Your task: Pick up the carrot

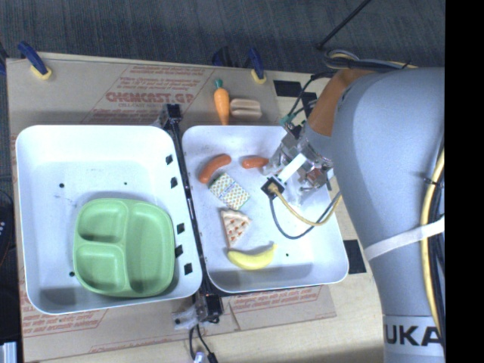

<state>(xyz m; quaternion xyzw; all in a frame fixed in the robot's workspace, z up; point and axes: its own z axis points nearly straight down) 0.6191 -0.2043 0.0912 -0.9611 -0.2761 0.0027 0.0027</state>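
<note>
The claw (291, 174) is seen over the right bin (333, 255), and whether it is released or clenched cannot be told. A sausage (255, 161) lies just beside it, and a mistaken grasp there is judged the chief risk. The carrot (221, 102), orange with a green top, lies well beyond, outside the bin on the worktop (98, 89), beside a sandwich (245, 109).

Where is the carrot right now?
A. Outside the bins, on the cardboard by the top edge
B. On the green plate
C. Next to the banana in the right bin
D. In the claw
A. The carrot lies on the brown cardboard just past the top edge of the right bin, beside a small tan toy, not inside either bin.
</note>
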